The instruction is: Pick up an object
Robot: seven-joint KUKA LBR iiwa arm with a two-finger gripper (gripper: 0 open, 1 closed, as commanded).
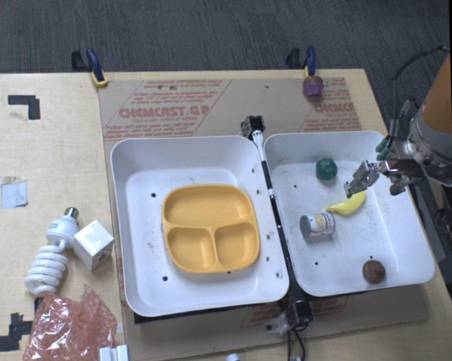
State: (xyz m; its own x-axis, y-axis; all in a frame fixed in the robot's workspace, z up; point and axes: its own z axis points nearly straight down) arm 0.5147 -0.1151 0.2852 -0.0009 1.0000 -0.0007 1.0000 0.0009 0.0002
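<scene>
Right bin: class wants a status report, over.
Gripper over right bin, above banana. Nothing held. Green ball, can, brown ball nearby, none blocking.

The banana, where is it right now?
The banana lies in the right bin, between the small can and the gripper, below the green ball.

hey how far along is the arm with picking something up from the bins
Nothing looks picked up yet. The gripper hangs over the right bin, just above the banana, with nothing between its fingers. The can, green ball and brown ball lie untouched. Grasping and lifting remain.
</scene>
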